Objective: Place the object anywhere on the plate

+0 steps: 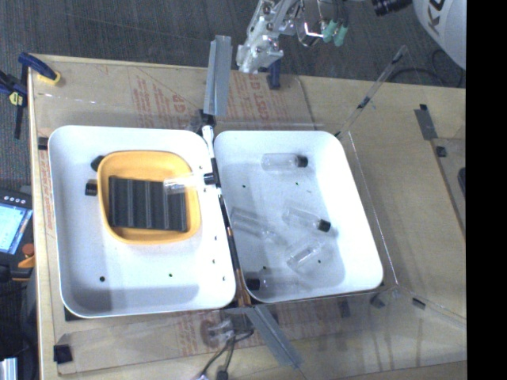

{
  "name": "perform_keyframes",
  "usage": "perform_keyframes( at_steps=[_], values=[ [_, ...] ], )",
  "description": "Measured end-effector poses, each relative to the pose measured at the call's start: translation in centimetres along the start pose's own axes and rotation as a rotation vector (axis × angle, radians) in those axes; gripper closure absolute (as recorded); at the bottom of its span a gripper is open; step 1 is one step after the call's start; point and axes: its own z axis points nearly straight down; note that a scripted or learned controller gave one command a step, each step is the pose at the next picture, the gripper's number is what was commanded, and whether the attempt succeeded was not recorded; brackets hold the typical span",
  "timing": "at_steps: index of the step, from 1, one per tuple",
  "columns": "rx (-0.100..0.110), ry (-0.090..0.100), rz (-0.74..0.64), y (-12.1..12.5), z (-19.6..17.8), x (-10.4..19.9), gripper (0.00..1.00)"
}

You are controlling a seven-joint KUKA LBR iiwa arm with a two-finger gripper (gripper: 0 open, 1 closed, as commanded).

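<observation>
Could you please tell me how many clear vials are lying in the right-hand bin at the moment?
4, as far as I can tell: one near the far wall, one right of centre, a faint one at centre-left, one towards the near side. Being transparent, others may escape notice.

Plate (119, 167) in left bin (71, 283), vial (184, 183) on plate, more vials (285, 162) in right bin (356, 212)

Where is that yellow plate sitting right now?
The yellow plate sits in the left white bin, toward its far side, with a dark ridged block on it.
</observation>
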Motion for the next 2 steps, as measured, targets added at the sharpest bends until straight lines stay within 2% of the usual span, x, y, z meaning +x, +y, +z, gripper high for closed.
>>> perform_keyframes(
  at_steps=[2],
  values=[
    [0.001, -0.006, 0.001, 0.0, -2.1, -0.2, 1.00]
  ],
)
